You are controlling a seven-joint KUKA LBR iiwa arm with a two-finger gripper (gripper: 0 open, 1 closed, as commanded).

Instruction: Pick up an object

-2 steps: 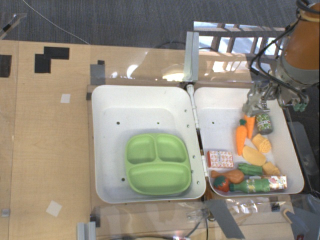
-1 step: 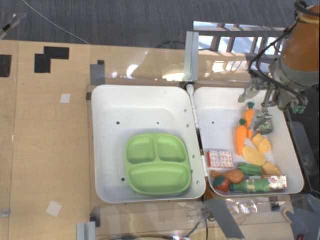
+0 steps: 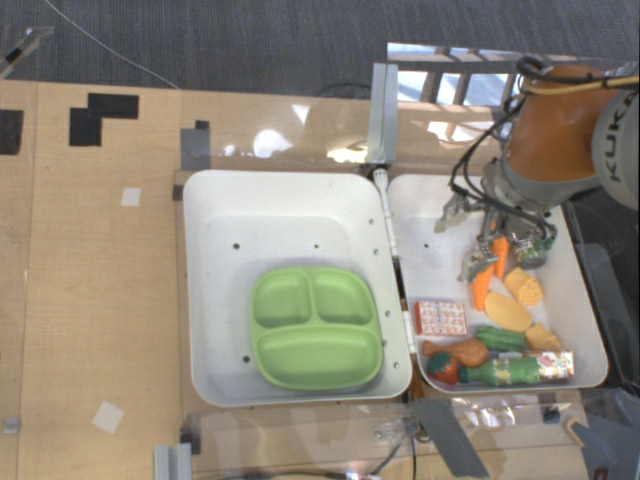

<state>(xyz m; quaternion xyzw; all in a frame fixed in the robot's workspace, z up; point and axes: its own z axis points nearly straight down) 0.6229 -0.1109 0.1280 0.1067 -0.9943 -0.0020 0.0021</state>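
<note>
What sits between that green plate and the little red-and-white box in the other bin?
In the camera view, the raised rims where the two bins meet separate the green plate from the red-and-white box.

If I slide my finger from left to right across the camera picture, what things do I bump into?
Left bin → green plate → right bin → checkered box → orange carrot with the gripper above it → yellow pieces.
</note>
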